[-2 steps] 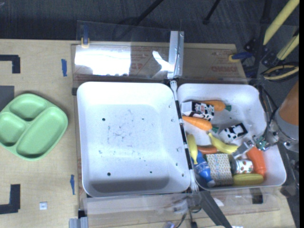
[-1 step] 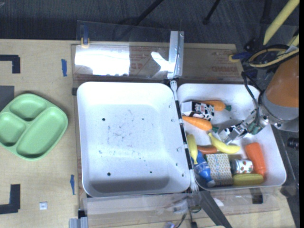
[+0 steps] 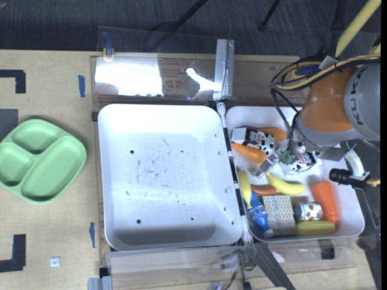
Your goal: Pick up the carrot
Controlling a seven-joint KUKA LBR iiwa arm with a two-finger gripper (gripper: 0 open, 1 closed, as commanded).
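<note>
Camera view: gripper (image 3: pixel 270 162) hangs above carrot (image 3: pixel 248 152) in right bin (image 3: pixel 354 222), poised for grasp; finger state unclear.

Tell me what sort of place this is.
Probably a robotics lab's grasping test bench: a KUKA arm reaches over two white bins, the right one heaped with toy food like a carrot, cables trailing behind.

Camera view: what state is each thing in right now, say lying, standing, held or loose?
Carrot: lying loose in the right bin, unheld.
Gripper: low over the right bin, beside the carrot.
Banana: lying flat.
Green tray: on the bench, outside the bins.
Left bin: sitting flat.
</note>
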